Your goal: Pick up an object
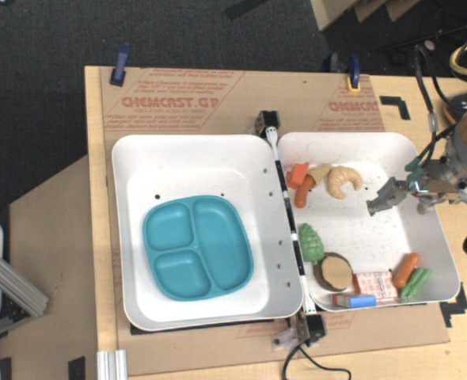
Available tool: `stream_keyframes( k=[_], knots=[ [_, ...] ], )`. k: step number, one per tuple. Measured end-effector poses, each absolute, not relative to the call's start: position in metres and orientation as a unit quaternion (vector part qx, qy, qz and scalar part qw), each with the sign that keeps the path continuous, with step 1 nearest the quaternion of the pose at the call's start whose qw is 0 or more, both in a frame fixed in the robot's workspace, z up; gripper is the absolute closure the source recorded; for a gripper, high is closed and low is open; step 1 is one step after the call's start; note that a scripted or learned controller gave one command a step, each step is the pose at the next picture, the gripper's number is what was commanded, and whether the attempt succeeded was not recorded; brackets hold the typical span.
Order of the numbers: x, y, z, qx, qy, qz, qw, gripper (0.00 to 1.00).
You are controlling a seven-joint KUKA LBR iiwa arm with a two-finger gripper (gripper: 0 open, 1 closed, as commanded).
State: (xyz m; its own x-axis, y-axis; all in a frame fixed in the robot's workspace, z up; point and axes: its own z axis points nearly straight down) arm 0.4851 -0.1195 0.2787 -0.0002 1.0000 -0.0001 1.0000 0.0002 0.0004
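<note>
Pale, curved croissant (343, 180); lying flat.

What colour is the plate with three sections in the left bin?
The divided plate is teal blue, clearest in the camera view from above.

There is one camera, fixed high above the bench (99, 212), and it looks down at a slant, so the far edge of the bench lies toward the top of the picture and the near edge toward the bottom. It stands far enough to take in both white bins whole, the left bin (130, 165) and the right bin (392, 145), together with the bench corners and dark floor (59, 22) beyond the far edge. The arm (463, 157) enters at the right edge of the bench.
</note>
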Motion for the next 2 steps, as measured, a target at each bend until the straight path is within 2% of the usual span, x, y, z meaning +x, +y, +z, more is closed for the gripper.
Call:
stream_keyframes(
  k=[1, 2],
  knots=[
    [0.541, -0.128, 0.083, 0.707, 0.707, -0.0027, -0.005, 0.00],
    [0.661, -0.136, 0.082, 0.702, 0.711, -0.0151, -0.017, 0.00]
  ],
)
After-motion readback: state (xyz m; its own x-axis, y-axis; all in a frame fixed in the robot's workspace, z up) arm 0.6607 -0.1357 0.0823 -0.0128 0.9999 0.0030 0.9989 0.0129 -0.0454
